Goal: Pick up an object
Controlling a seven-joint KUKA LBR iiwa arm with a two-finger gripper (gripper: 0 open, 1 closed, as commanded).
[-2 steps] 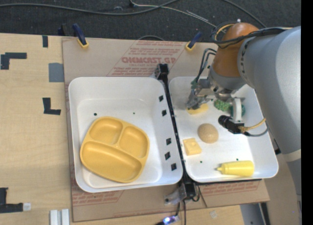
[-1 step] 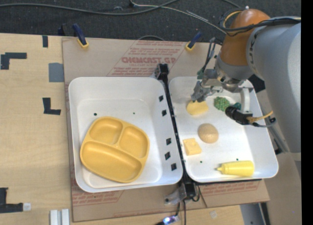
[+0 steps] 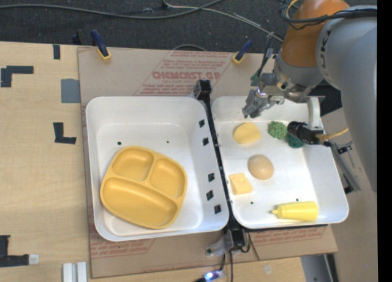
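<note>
While the claw (image 3: 252, 111) hangs over the far left corner of the right bin (image 3: 309, 173), it holds nothing that can be seen, and whether it is apart or together cannot be told from this slant. Just below it in the view lies a pale yellow lump (image 3: 247, 133), close to the claw but apart from it. A green piece (image 3: 278, 129) sits beside that lump toward the arm (image 3: 346, 60). Nearer the middle of the bin rests a tan round piece (image 3: 261, 167), with a yellow square block (image 3: 241, 184) just to its left by the bin wall. A yellow bottle (image 3: 296, 211) lies on its side along the near edge. The left bin (image 3: 122, 121) holds a yellow plate (image 3: 144, 186) with 3 compartments. Both bins stand on a cardboard sheet (image 3: 177, 72) on the table (image 3: 37, 170).
</note>
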